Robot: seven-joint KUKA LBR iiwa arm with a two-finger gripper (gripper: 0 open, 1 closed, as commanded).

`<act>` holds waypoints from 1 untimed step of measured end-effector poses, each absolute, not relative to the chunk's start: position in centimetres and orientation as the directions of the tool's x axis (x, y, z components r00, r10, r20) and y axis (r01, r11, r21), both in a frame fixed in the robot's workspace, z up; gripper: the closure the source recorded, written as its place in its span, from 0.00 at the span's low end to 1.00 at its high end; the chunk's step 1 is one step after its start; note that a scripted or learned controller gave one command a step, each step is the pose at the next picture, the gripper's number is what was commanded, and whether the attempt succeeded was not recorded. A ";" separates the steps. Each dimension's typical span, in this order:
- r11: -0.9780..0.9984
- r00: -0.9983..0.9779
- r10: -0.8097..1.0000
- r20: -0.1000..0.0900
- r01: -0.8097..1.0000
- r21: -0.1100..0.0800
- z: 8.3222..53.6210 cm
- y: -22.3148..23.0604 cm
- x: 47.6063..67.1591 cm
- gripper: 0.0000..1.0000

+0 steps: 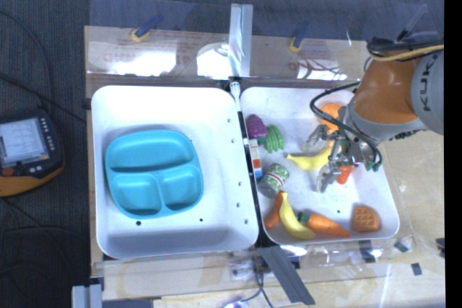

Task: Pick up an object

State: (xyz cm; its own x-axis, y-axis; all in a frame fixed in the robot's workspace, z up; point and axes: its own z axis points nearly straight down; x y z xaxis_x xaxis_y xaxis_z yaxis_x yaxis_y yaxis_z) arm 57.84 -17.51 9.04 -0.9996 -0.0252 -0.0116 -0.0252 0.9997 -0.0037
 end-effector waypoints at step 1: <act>1.000 -0.999 -0.027 -0.018 -0.027 -0.008 10.3 -17.5 58.1 1.00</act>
